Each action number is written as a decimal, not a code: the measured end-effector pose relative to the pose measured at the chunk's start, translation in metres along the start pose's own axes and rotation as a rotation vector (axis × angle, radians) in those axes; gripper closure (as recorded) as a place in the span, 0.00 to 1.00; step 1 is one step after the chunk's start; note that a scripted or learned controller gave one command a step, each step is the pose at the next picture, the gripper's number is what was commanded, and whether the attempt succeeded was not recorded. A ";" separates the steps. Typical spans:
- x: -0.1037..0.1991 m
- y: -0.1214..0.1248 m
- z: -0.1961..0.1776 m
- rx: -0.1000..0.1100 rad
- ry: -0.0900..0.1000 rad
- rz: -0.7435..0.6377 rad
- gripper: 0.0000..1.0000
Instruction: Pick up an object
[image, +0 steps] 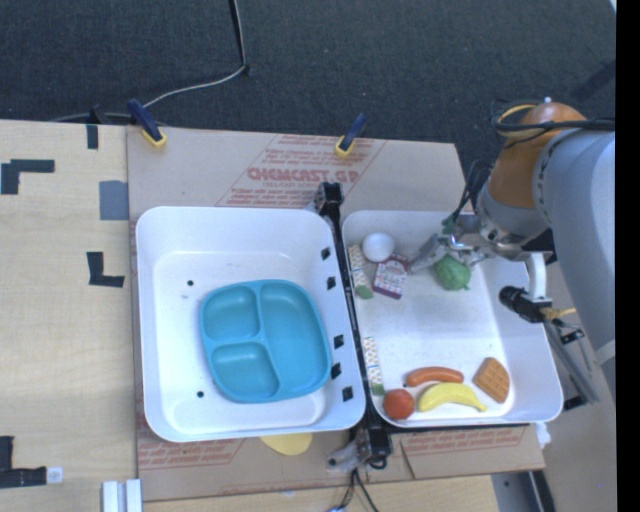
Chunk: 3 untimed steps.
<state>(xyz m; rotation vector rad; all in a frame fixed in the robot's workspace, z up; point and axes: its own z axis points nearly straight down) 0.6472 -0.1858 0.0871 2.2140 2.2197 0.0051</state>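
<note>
**Gripper at green object, right bin, far side**

The desk carries two white bins side by side. The left bin holds a blue divided plate, lying flat near its centre.

The right bin holds several items. Along the near edge: a red tomato, a yellow banana, a red-orange sausage just above the banana, and a tan cracker-like piece to the right. At the far left corner: a white egg-like ball and a small purple-and-white packet just beside it.

The arm enters from the right. The gripper sits at the far side of the right bin, directly over a green round object. Contact appears likely, but whether the fingers are apart or closed on it cannot be told.
</note>
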 end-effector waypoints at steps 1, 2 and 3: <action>-0.001 0.000 -0.010 0.001 -0.004 0.000 1.00; 0.035 0.007 0.001 0.004 0.001 0.001 1.00; 0.107 -0.049 -0.098 0.006 0.003 0.000 1.00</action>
